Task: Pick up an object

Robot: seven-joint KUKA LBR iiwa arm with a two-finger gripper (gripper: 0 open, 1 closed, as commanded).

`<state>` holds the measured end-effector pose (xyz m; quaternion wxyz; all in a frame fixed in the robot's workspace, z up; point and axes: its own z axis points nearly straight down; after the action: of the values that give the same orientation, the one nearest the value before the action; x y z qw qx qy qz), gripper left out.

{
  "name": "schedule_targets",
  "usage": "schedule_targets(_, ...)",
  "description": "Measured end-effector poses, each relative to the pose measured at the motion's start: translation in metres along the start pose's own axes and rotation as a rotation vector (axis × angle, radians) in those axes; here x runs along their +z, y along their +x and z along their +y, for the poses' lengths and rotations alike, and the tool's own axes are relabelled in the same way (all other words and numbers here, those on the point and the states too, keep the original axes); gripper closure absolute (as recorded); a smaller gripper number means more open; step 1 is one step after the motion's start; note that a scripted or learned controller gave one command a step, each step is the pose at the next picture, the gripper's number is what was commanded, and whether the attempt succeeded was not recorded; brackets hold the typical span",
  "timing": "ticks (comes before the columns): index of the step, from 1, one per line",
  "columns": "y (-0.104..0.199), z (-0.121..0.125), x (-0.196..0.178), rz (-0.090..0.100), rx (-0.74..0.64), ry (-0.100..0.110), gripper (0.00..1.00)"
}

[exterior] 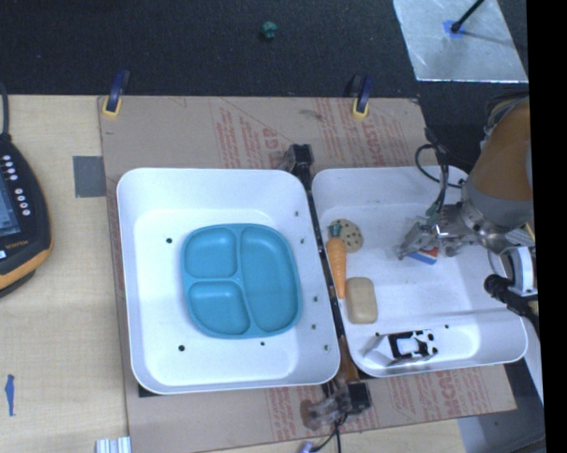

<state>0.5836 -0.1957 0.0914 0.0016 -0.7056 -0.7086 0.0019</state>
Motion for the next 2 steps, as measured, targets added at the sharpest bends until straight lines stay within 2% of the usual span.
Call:
schedule_targets(1, 0.035, 0.050, -0.001, 0.001, -0.001, -0.003, 0.00)
schedule_targets(2, -0.017, 0.000, -0.071, -0.001, 0.001, -0.004, 0.00)
